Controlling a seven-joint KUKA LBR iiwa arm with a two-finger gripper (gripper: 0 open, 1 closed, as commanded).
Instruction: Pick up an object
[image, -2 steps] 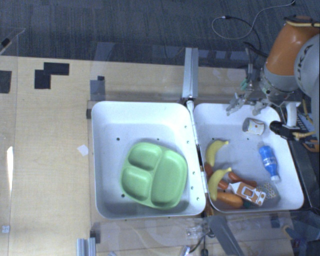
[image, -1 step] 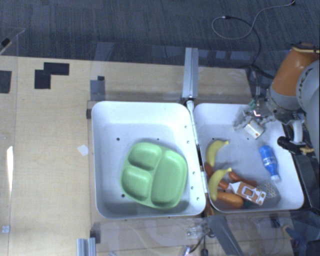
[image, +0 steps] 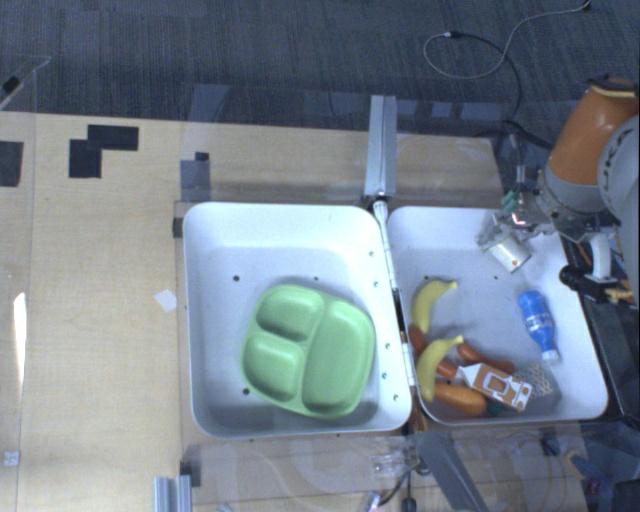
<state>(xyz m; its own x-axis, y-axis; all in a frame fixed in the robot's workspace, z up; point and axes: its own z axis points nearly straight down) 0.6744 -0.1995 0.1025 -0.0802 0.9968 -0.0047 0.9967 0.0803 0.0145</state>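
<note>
Crowding the right bin (image: 590, 395), bananas (image: 432, 300) and a blue bottle (image: 537, 322) lie below the gripper (image: 508, 246), its grip unreadable

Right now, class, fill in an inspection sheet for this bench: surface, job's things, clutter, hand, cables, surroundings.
Surface: light wooden bench bearing two white bins, left bin and right bin.
Job's things: in the right bin, two bananas, a blue bottle, a small carton and an orange-red item partly under it.
Clutter: green divided plate lying in the left bin.
Hand: hand over the right bin's far right corner; nothing seen between its fingers.
Cables: thin cable looping on the floor behind.
Surroundings: dark carpet; black marks on the bench.
</note>
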